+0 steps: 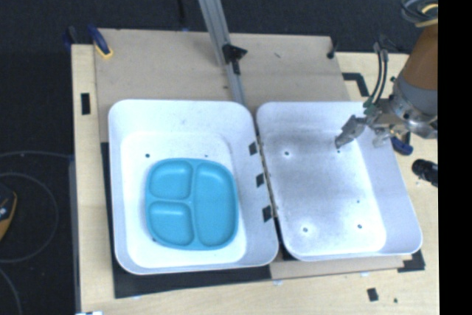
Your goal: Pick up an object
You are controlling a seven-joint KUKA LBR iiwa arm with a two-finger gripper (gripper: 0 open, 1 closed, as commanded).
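**A:** What's the setting?

**B:** A pale wooden bench [184, 63] on a dark floor, seen from above at a slant. Two shallow white bins sit side by side on it, touching along their inner edges. A grey metal post [210, 7] rises behind them, near the seam.

**A:** Where is the arm?

**B:** It enters from the right, its orange band [422, 59] above a grey wrist. The claw [366, 130] hangs over the far right corner of the right bin [324, 232], tilted toward the left. One slim finger [346, 135] points down and left over the bin's floor. The fingers look spread apart with nothing between them.

**A:** And the object to pick up?

**B:** A blue divided plate [193, 203], smooth plastic with rounded corners and three compartments. It lies flat in the left bin [129, 122], well to the claw's left and nearer the camera, far apart from it.

**A:** The right bin's surface?

**B:** Matte white, scuffed grey beneath the claw, with a few small dark dots.
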